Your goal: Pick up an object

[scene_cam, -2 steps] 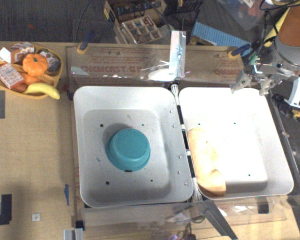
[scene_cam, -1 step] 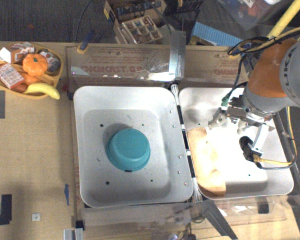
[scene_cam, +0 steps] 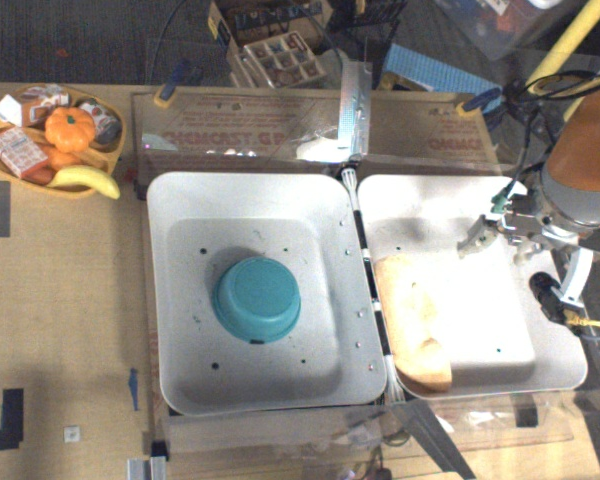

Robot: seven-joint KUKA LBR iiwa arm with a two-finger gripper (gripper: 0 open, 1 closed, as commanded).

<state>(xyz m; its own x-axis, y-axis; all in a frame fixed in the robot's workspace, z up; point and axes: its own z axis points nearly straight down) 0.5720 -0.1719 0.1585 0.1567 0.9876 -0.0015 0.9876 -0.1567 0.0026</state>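
Note:
An upturned teal bowl (scene_cam: 258,299) sits in the middle of the left bin (scene_cam: 180,208). A flat tan board-like piece (scene_cam: 412,318) lies along the left side of the right bin (scene_cam: 550,363), its lower end up against the front rim. My gripper (scene_cam: 497,240) hangs over the right bin's upper right part, to the right of and behind the tan piece. Its fingers (scene_cam: 473,239) are spread, it is open, and nothing is between them. The grey arm with its orange band (scene_cam: 582,158) comes in from the right edge.
A basket of toy fruit (scene_cam: 55,148) stands on the bench at the far left. Behind both bins runs a clear panel with cardboard (scene_cam: 250,128), split by a metal bracket (scene_cam: 353,108). Cables and crates crowd the back.

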